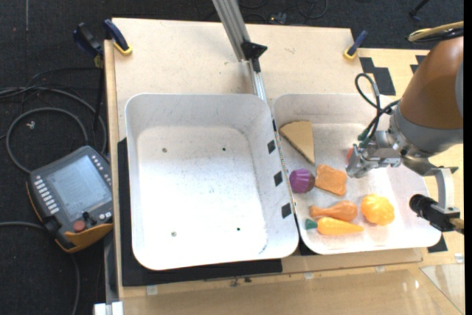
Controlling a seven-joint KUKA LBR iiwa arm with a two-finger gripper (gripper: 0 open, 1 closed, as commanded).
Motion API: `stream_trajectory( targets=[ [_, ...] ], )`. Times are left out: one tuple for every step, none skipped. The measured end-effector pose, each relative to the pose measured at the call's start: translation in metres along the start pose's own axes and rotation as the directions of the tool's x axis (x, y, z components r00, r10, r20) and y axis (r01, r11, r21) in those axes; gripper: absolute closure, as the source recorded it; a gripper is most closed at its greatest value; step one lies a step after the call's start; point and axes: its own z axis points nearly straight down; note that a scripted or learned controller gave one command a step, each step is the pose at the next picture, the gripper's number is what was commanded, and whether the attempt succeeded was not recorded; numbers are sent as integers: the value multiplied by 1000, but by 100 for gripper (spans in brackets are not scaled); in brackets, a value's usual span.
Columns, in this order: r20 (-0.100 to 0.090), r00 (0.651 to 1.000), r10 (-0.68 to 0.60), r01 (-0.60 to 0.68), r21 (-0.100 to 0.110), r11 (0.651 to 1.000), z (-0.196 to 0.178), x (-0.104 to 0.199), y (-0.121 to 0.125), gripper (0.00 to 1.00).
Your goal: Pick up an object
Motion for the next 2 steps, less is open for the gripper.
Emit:
stream_trajectory(
  targets=[
    [-1,1000,-1,1,2,1000,-20,0,1,100],
    [-4,1000,-6,6,6,1000,-13,58,8,100]
  ],
)
